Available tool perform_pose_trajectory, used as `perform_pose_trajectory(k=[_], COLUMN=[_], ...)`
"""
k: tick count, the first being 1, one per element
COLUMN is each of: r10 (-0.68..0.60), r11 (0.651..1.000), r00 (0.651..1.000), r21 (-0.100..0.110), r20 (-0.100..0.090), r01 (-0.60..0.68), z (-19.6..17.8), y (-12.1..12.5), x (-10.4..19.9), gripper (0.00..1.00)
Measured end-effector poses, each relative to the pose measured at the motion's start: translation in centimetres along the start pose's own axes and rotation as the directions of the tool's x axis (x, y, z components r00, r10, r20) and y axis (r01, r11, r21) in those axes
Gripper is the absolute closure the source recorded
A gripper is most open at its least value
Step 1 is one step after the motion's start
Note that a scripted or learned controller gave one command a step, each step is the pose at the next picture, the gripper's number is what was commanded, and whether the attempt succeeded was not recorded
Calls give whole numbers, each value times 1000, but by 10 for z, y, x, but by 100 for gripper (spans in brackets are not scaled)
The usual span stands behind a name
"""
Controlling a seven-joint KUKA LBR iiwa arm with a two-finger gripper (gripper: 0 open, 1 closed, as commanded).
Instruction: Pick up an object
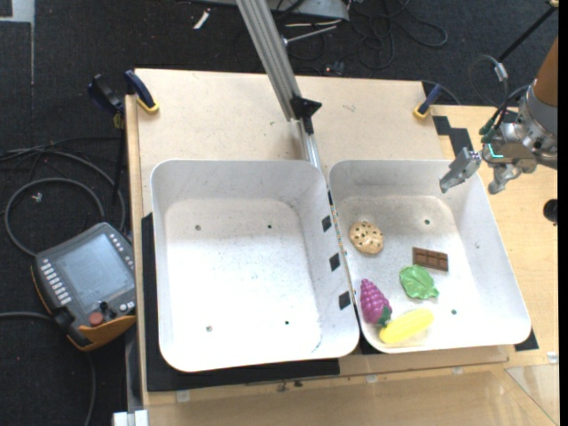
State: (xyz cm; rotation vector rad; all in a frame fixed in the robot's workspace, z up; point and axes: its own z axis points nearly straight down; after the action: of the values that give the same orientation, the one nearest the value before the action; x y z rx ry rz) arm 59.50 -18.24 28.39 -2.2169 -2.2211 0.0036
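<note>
- Camera view: five small toy foods are gathered in the right bin (497, 264), which suggests it serves as the stock from which one is to be picked; a cookie (366, 237) lies nearest the centre divider, a brown chocolate piece (430, 258) to its right, a green leafy piece (417, 281) just below that, a purple grape bunch (374, 301) and a yellow corn-like piece (407, 326) close together at the near edge.
- The gripper (479, 169) is held above the far right rim of that bin, well apart from every item; the two fingers are seen spread with nothing between them, so the jaws are judged open and empty; the pose reads as an approach not yet committed to any one object.
- The left bin (177, 238) is set flush against the right one, presumably as the drop side.
- The bins are borne on a pale wooden bench (222, 114), clamped at its far corners; a slanted aluminium pole (266, 43) rises behind; a teach pendant (84, 282) and loose cables lie on dark carpet.
</note>
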Motion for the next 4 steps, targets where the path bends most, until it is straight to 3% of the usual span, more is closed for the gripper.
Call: perform_pose_trajectory(k=[1,4], r10=[-1,2], r11=[1000,1000], r00=[1000,1000], r21=[-4,1], r20=[1,0], r01=[1,-2], z=[-2,158], y=[1,9], x=[0,5], gripper=[0,0])
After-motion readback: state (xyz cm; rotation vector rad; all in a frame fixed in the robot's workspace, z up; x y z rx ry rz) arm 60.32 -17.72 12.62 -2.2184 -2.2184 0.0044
